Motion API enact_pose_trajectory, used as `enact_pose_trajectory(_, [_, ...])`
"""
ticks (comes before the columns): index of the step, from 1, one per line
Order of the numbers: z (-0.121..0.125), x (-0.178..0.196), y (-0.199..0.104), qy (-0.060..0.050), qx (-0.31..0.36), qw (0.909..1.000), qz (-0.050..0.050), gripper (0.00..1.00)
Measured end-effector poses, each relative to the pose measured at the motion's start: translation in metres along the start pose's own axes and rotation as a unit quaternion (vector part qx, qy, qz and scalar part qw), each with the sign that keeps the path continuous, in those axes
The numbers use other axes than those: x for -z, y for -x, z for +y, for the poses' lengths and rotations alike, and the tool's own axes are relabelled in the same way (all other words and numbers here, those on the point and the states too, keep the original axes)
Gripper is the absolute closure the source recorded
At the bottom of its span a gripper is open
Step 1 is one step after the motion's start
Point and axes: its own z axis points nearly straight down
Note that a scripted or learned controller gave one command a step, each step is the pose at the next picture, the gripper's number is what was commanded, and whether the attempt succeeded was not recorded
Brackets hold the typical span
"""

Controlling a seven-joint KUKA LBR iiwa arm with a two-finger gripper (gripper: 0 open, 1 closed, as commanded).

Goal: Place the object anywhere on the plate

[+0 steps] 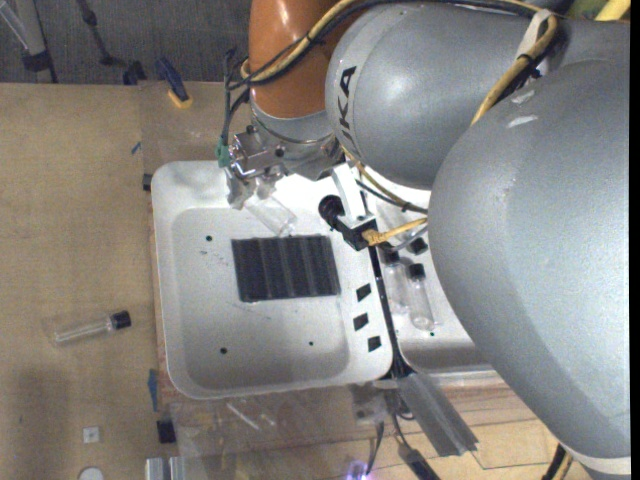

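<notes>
From above the bench, the grey arm [480,128] swings in from the right and takes up most of the picture, its orange band [290,38] sitting high over the far edge of the left bin [190,358]. Yellow and black cables run along the arm's casing.

Below the band, the gripper [245,190] hangs over the bin's far left corner, close to the rim. A small clear, glassy-looking piece [268,213] lies right under its tip, but I cannot tell whether it is pinched there or resting on the bin floor, and I cannot tell how the tool is set.

In the middle of the left bin lies a dark ribbed rectangle, the plate [286,268], flat on the white floor with a few small dark specks around it. The clear piece sits just beyond the plate's far edge, near it but not on it.

A clear vial with a dark end [418,298] lies in the right bin [450,353], just beside the dividing rim [385,313] and mostly shadowed by the arm.

Out on the brown bench [70,168], well left of the bins, another clear vial with a black cap [90,326] lies on its side.
</notes>
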Motion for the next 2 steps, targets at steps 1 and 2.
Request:
enact_pose_trajectory(1, [-0.077, -0.074, -0.019, -0.001, -0.215, 0.9767, 0.001, 1.00])
enact_pose_trajectory(2, [-0.029, -0.128, -0.010, 0.007, 0.079, 0.9968, -0.002, 1.00])
